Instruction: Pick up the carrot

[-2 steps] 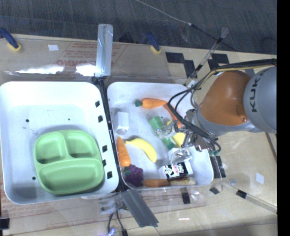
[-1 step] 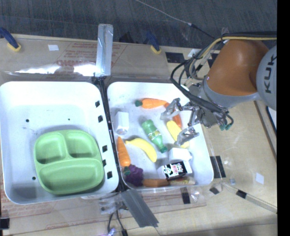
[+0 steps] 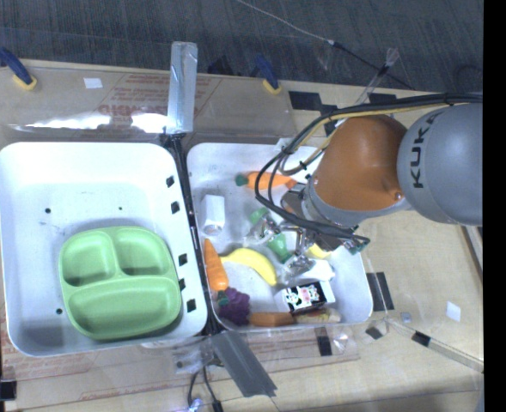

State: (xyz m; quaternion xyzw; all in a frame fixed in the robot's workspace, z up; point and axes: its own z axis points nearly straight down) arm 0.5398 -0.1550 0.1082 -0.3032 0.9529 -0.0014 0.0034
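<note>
Approach step: pincer (image 3: pixel 294 249) hung low in right bin (image 3: pixel 356 273) amid clutter; spread or pressed together, could not tell. Carrot (image 3: pixel 216 266) lay by left wall beside banana (image 3: pixel 254 263), ungrasped; next move called for shifting left over it

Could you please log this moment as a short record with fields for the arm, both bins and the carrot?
arm: over the right bin, gripper low among the items
left bin: green divided plate
right bin: carrot by the left wall, banana, purple grapes, white cup, black-and-white carton
carrot status: lying in the bin, apart from the gripper
</note>
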